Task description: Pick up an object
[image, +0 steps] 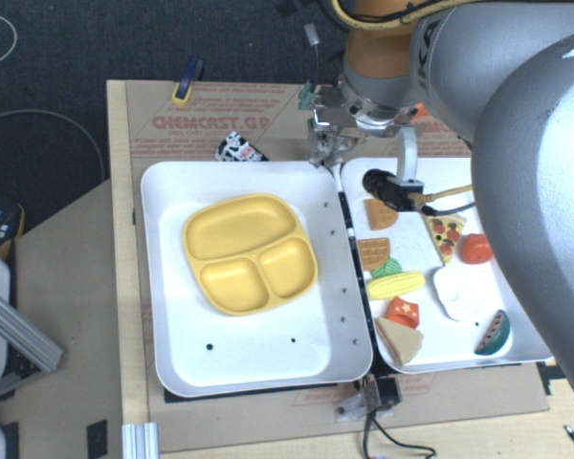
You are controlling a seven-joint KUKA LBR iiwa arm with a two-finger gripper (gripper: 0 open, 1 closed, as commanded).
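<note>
My gripper (325,154) hangs over the far rim where the two white bins meet, above the back corner of the left bin (163,256); nothing shows in it. The right bin (430,357) holds several toy foods: a brown toast piece (381,216), a waffle square (373,251), a yellow corn cob (398,283), a red strawberry-like piece (403,311), a sandwich wedge (399,338), a pizza slice (447,233), a red tomato (474,248), a white lump (459,293) and a watermelon slice (493,334). All of them lie to the right of and nearer than the gripper.
A yellow divided plate (251,253) lies in the left bin. A black-and-white toy (237,148) and a blue-and-yellow clip (186,82) rest on the cardboard behind the bins. The grey arm covers the right bin's far right part.
</note>
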